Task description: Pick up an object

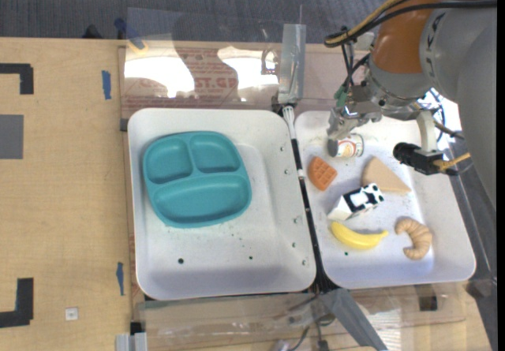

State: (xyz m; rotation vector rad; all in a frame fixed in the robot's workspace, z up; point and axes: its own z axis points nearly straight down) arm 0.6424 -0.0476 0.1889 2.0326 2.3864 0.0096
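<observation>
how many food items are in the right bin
4 clearly: a waffle at the left, a sandwich wedge in the middle, a banana at the front, a croissant at the front right. Another may sit hidden under the hand at the back.

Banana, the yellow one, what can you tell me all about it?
The banana is small, bright yellow and smooth, like a plastic toy. It lies flat in the right bin, near the front, curved like a smile with darker tips. The black-and-white toy sits just behind it, very close. The croissant lies to its right, apart.
</observation>
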